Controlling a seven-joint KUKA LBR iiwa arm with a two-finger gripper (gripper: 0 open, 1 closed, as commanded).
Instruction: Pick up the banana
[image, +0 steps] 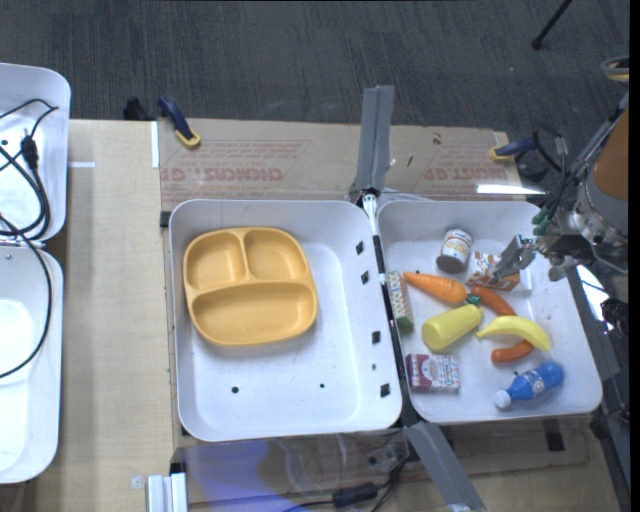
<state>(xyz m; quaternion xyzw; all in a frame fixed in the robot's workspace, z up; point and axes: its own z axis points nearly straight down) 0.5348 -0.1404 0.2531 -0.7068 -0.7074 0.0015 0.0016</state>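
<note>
Banana (517, 330): lay in the right bin (580, 400), lower right of frame, atop an orange carrot (512, 351), beside a yellow bottle (451, 326). Gripper (520, 254): hung above the bin's upper right, apart from the banana; finger state could not be told. Left bin (280, 400): held a yellow divided plate (249, 285).

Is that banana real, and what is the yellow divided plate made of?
The banana looks like a plastic toy: evenly bright yellow with a smooth skin, though real fruit can't be ruled out. The divided plate seems moulded plastic, matte orange-yellow, with rounded compartment ridges.
</note>
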